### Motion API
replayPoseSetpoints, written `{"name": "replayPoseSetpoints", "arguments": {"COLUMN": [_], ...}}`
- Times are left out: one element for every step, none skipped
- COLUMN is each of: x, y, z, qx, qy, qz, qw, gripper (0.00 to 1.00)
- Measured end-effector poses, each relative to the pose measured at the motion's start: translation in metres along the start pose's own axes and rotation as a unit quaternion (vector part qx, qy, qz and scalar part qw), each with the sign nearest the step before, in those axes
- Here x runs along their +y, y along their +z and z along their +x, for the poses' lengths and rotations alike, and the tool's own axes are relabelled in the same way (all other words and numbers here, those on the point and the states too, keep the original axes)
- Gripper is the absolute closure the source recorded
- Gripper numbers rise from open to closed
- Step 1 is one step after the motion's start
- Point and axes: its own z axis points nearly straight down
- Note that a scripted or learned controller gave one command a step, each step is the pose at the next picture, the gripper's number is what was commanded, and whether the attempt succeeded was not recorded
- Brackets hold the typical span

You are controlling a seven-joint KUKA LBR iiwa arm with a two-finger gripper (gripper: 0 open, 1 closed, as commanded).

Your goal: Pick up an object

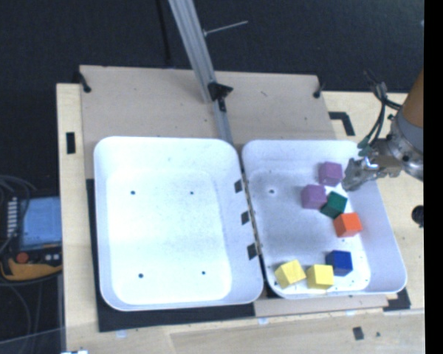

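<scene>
A light wooden bench [295, 109] stands on a dark floor and bears two shallow white bins side by side. A slanted metal pole [196, 43] rises behind the bins, and a blue device [40, 223] with cables lies off the bench's left edge. The left bin [103, 220] is speckled on its floor. The right bin [384, 264] holds seven small blocks: two purple blocks [329, 172], [314, 195] near its upper middle, a green block [334, 204] touching the lower purple one, an orange block [347, 224] just below the green, a blue block [340, 261] lower still, and two yellow blocks [289, 273], [320, 276] side by side at the near rim. The gripper [354, 174] sits at the right bin's upper right, just beside the upper purple block; whether its fingers are spread or closed cannot be told, and no block is seen between them.
</scene>
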Motion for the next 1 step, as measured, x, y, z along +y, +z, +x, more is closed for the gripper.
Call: {"name": "replayPoseSetpoints", "arguments": {"x": [0.0096], "y": [0.0181], "z": [0.0503], "qx": [0.002], "qy": [-0.002], "qz": [0.004], "qw": [1.0000], "gripper": [1.00]}}
